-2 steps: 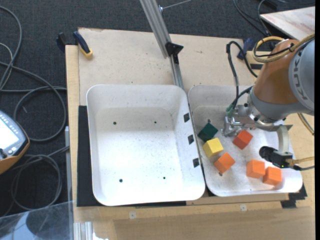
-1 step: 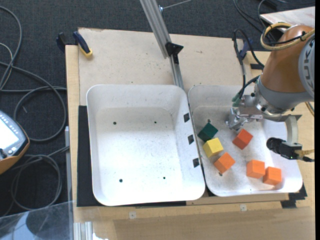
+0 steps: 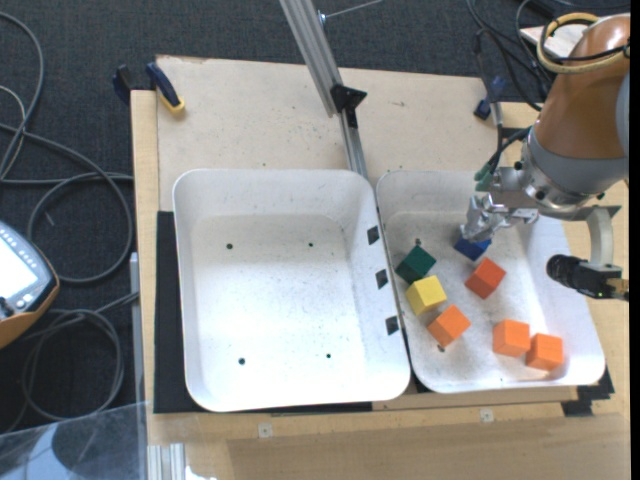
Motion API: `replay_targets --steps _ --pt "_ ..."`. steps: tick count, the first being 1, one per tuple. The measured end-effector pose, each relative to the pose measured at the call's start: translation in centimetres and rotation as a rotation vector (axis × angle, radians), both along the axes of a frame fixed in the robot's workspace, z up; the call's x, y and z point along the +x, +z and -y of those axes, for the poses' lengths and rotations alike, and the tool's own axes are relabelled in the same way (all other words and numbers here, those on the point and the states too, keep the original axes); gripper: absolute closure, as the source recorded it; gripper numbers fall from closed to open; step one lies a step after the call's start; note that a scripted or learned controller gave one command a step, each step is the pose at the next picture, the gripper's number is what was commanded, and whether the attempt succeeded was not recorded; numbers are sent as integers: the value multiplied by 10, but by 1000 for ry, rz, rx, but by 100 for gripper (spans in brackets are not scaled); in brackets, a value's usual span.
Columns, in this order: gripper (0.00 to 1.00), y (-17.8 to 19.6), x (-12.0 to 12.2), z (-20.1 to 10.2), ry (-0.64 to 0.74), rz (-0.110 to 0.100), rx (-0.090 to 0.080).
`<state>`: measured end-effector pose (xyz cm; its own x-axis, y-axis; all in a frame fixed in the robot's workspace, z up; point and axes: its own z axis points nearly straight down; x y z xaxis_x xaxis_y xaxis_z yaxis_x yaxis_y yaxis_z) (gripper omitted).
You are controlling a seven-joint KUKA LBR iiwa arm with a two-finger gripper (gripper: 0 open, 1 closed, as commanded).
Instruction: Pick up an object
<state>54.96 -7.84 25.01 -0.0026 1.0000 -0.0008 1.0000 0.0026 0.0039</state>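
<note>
The right bin (image 3: 596, 366) holds a dark green block (image 3: 415, 264), a yellow block (image 3: 427, 294), a blue block (image 3: 472, 248) and several orange blocks, among them one (image 3: 485, 277) near the middle and one (image 3: 449, 324) lower down. My gripper (image 3: 478, 226) hangs over the upper middle of this bin, directly above the blue block, whose top it partly hides. Whether it touches the block cannot be made out. The arm's grey and orange wrist (image 3: 585, 108) reaches in from the right.
The left bin (image 3: 190, 268) lies beside the right one, across a shared ridge (image 3: 385, 278). A slanted metal rail (image 3: 320, 53) crosses the bench behind the bins. Two more orange blocks (image 3: 511, 338) (image 3: 545, 352) sit near the right bin's front corner.
</note>
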Motion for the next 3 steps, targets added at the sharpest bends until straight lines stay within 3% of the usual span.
replay_targets --steps 3 --pt "100 -5 76 -147 4 -4 1"
